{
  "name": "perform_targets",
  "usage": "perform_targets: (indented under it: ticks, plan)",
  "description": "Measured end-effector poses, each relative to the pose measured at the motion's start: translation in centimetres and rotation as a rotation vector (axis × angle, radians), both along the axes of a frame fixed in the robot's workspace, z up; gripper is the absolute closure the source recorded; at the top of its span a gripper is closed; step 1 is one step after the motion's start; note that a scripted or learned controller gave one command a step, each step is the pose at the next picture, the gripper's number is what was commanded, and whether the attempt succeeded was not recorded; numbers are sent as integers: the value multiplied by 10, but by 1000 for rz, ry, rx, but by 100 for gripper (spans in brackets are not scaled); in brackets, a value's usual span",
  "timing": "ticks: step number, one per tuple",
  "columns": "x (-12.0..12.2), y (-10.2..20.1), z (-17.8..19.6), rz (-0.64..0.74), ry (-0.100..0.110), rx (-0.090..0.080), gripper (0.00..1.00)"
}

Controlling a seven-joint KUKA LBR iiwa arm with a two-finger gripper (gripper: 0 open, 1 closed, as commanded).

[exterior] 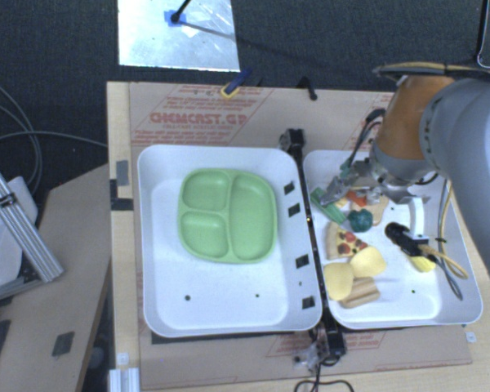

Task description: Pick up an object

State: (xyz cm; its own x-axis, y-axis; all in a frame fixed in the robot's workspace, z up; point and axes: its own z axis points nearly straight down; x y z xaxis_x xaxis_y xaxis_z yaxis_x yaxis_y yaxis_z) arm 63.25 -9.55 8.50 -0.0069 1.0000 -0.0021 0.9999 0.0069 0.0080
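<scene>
1. While the gripper [335, 189] hangs low over the far-left part of the right bin [425, 296], a green toy piece [330, 209] lies just beside its tip, on the near side; long axis runs far-left to near-right.
2. Grip state: can't tell, open or closed.
3. Tight room: teal ball [361, 219] & pizza slice [347, 242] crowd close by on the smooth white floor; green plate [227, 216] sits well apart in the left bin [220, 296].
</scene>
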Motion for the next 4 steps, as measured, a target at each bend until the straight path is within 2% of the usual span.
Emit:
perform_targets:
  ticks: [1,2,3,4]
  plan:
    - [30,11,3,-1,0,0,0]
    - [-1,1,4,-5,-5,-1,0]
    - [1,1,16,-4,-9,-3,100]
    - [-51,88,105,6,0,7,100]
